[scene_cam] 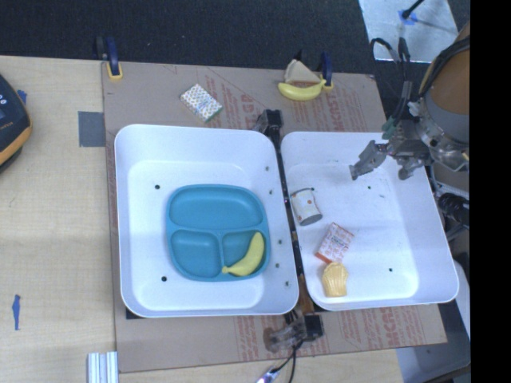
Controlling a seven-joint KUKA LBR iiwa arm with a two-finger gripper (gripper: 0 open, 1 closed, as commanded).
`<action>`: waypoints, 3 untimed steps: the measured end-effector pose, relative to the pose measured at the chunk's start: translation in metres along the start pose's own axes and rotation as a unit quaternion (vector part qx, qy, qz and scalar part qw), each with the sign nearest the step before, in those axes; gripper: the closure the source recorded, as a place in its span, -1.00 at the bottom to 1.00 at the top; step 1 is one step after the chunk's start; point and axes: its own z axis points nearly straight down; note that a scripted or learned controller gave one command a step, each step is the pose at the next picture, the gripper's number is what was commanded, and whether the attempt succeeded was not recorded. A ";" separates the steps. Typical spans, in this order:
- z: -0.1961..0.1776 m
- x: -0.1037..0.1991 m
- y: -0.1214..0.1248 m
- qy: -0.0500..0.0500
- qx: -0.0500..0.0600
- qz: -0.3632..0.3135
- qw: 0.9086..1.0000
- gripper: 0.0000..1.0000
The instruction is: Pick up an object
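Observation:
The right bin holds a small white can lying by its left wall, a red-and-white packet and a yellow lumpy object near the front. My gripper hovers over the bin's back right part, open, with nothing between its fingers. It is well behind and to the right of the can and packet. In the left bin a blue divided plate carries a yellow banana in its front right compartment.
Behind the bins, a yellow banana-shaped toy and a patterned packet lie on the cardboard. A black-and-yellow device sits at the far left edge. Clamps join the bins at the back and front.

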 end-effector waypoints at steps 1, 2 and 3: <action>0.126 0.014 -0.038 0.000 0.001 0.000 1.000 -1.00; 0.178 -0.012 -0.008 -0.001 0.000 0.000 1.000 -1.00; 0.178 0.005 -0.046 0.000 0.000 0.001 1.000 -1.00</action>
